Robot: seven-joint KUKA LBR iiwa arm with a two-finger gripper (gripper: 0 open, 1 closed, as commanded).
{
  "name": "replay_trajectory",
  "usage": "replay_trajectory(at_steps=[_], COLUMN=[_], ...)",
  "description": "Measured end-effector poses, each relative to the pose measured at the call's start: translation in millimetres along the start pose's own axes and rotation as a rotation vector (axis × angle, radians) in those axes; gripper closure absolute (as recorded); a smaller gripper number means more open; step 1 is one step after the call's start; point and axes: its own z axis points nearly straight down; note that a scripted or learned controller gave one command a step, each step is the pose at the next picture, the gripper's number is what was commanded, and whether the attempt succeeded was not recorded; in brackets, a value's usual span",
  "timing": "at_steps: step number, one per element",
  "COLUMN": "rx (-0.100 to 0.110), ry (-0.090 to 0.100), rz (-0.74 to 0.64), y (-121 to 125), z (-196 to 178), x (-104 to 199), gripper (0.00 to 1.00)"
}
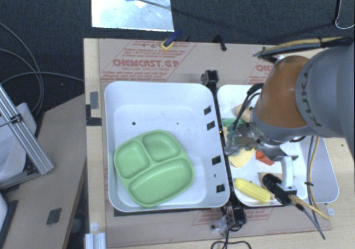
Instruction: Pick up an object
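Two white bins (161,106), one green plate (153,167), one corn cob (252,189)

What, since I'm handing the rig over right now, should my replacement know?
Pincer: low in the right bin, near its left wall; no hold can be seen.
Right bin: yellow corn cob, pale yellow piece, red piece.
Left bin: green divided plate.
Done: nothing visibly lifted.
Left: grasp one object and raise it.
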Motion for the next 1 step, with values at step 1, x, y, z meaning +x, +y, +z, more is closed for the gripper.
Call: replay_trajectory(at_steps=[1], rx=[-0.012], ry=[-0.011], rz=[0.005], y=[-12.6], z=[-108.2], x=[-17.8], gripper=[1.00])
